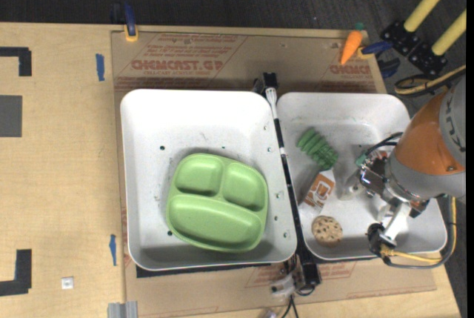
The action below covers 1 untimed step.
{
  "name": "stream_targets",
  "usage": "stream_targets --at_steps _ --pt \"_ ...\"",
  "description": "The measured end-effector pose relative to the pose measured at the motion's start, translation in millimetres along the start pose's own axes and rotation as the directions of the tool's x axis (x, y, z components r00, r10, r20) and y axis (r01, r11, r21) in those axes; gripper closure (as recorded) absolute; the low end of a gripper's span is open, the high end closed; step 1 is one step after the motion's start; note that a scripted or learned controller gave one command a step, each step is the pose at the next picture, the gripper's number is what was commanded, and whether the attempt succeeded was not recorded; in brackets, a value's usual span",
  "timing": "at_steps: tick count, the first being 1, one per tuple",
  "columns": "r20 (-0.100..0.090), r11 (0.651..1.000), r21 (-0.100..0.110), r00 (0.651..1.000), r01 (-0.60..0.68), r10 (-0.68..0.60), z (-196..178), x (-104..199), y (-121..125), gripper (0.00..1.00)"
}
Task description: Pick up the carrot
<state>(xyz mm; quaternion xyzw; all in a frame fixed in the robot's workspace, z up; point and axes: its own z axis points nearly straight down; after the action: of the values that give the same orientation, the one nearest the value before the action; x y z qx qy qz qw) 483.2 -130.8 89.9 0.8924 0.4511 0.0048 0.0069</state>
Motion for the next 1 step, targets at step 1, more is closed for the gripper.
stream_targets --at_steps 1 --pt "0.008 0.948 0.015 0.948 -0.318 0.318 -17.4 -16.7 7.6 0.00"
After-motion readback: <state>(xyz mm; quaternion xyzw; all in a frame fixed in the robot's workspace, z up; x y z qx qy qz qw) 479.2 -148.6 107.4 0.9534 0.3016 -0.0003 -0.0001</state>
